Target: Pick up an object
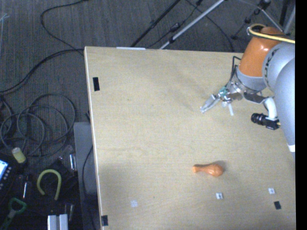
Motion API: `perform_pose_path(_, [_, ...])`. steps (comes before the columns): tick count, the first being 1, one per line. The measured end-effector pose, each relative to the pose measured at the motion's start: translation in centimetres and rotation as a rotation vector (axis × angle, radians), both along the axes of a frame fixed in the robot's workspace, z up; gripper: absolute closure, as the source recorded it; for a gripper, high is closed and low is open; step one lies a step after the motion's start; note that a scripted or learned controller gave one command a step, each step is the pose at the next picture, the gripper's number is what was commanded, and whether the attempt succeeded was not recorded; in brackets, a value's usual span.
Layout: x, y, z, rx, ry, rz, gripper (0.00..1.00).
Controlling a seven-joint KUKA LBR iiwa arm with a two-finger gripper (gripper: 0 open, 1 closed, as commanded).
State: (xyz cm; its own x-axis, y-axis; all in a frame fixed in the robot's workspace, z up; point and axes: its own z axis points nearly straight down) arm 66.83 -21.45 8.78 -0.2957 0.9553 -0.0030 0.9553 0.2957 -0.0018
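A small orange gourd-shaped object point(209, 169) lies on its side on the light wooden tabletop point(144, 128), toward the lower right, with its narrow neck pointing left. My gripper point(218, 110) hangs over the table's right part, well above the object in the view and apart from it. Its two thin fingers are spread, one slanting down-left point(207, 107) and the other point(230, 109) pointing down. Nothing sits between them. The grey arm with its orange band point(256, 56) comes in from the right edge.
A black marker point(96, 84) sits near the table's left edge, and small tags point(219, 195) point(271, 191) lie near the lower right. Cables and tools point(43, 176) are on the floor to the left, and stand legs point(201, 13) lie beyond the far edge.
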Motion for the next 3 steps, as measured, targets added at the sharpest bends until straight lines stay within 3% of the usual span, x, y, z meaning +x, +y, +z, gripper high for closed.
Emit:
perform_pose_path(1, [0.0, 7.0, -0.4, 0.003, 0.000, 0.249, 0.00])
perform_pose_path(2, [0.1, 7.2, 0.6, 0.008, -0.003, 0.248, 1.00])
perform_pose_path(3, [0.1, 8.1, 16.3, 0.001, -0.003, 0.053, 1.00])
